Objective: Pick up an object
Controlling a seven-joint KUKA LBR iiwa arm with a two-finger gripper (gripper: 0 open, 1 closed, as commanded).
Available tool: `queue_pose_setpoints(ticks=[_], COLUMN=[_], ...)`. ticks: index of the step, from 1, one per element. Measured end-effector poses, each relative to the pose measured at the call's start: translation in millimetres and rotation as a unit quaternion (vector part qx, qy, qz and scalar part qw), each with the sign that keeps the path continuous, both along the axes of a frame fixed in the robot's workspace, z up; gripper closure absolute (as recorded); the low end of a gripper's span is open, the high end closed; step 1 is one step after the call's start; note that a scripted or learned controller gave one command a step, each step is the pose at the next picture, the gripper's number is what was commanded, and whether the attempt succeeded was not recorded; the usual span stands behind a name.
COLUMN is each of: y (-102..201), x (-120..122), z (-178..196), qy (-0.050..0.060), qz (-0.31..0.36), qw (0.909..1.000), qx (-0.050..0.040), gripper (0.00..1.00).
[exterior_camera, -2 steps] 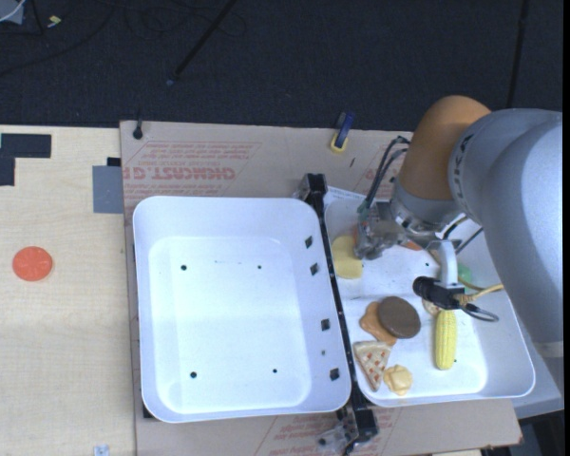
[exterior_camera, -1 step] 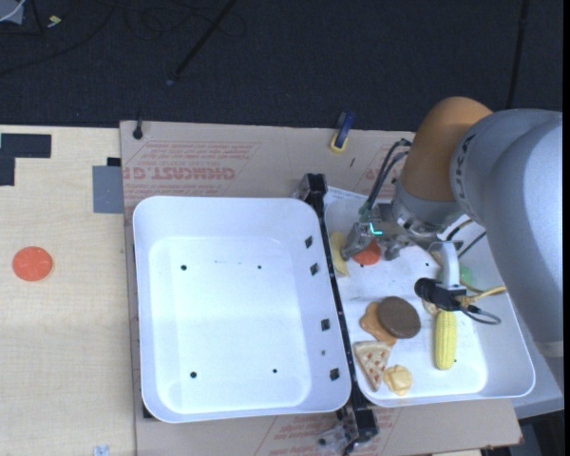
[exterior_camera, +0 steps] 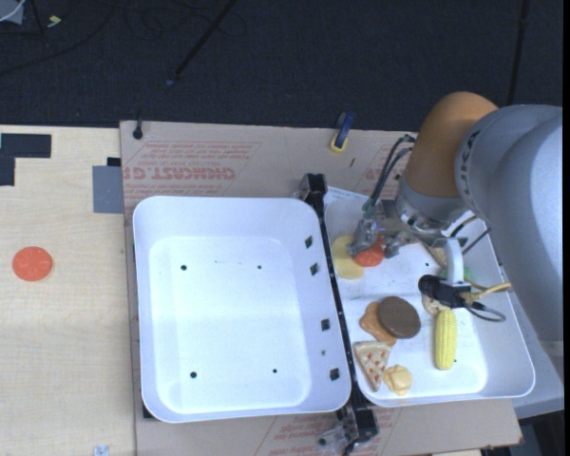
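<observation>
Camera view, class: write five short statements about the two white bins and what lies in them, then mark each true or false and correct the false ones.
1. The corn cob lies in the right bin. True.
2. The brown round disc lies in the left bin. False: it lies in the right bin, left of the corn cob.
3. The gripper is over the right bin, near a red piece. True.
4. An orange disc lies on the bench, left of both bins. True.
5. The pizza-slice toy sits at the far end of the right bin. False: it lies near the front edge, beside a small yellow piece.
</observation>
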State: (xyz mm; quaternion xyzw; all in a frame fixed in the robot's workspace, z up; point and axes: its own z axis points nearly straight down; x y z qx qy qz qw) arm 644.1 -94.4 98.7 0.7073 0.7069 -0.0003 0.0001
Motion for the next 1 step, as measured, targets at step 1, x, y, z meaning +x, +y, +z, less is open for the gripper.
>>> queue_pose_setpoints(ticks=[1], y=[54.7], x=[-5.4], z=[95.4], qy=[-0.004], qz=[0.003], qw=[1.0], qx=[0.0014], gripper=[1.0])
